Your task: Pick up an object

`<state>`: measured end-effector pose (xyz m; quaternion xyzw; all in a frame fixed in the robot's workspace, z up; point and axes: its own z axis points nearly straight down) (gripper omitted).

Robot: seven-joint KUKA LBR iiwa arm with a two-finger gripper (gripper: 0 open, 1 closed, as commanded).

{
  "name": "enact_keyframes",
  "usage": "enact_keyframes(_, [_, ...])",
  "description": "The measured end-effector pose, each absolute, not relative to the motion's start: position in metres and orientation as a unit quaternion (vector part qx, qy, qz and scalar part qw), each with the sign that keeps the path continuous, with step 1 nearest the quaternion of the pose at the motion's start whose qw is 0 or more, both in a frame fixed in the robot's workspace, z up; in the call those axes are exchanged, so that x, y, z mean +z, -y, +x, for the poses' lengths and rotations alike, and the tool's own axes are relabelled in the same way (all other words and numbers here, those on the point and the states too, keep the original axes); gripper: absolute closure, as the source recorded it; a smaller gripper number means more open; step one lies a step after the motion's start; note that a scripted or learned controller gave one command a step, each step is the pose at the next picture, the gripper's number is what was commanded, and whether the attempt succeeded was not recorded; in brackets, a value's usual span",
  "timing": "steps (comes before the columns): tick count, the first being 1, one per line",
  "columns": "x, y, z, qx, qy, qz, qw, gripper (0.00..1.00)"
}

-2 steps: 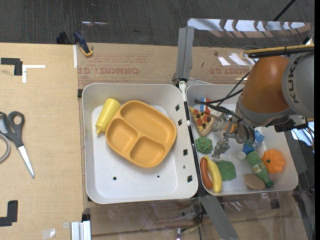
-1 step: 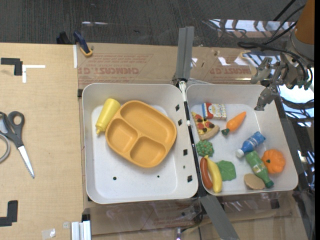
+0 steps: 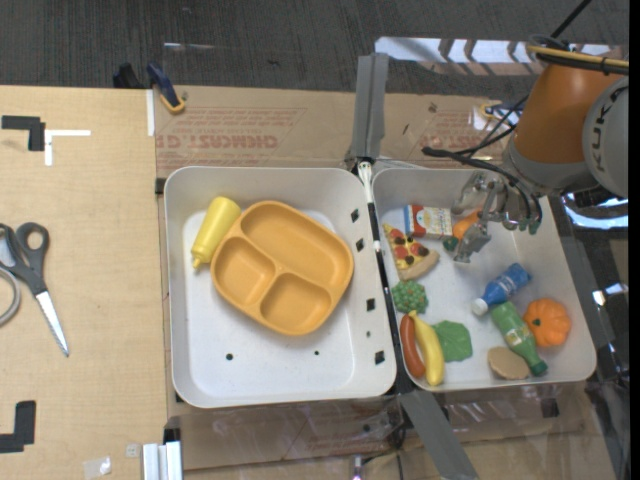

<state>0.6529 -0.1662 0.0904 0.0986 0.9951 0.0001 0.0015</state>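
Note:
My gripper (image 3: 478,230) hangs low over the back of the right bin (image 3: 575,368). A small orange piece (image 3: 462,228) sits right against its left side; a grip on it is not clear. Close by lie a red-and-white packet (image 3: 432,220) and a pizza slice (image 3: 412,254). Further forward are a broccoli floret (image 3: 408,296), a blue bottle (image 3: 503,288), a green bottle (image 3: 518,336), an orange pumpkin (image 3: 548,320), a hot dog (image 3: 409,340), a banana (image 3: 431,350), a lettuce leaf (image 3: 455,340) and a bread slice (image 3: 508,365).
The left bin (image 3: 200,368) holds a yellow divided plate (image 3: 283,266) and a yellow mustard bottle (image 3: 214,230) at its left. Scissors (image 3: 35,278) lie on the wooden bench at far left. The arm's orange band (image 3: 560,108) looms over the right bin's back corner.

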Motion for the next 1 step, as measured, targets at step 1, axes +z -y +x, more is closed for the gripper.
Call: enact_keyframes(1, [0.0962, 0.1656, 0.6533, 0.0001, -0.995, 0.097, 0.001, 1.0])
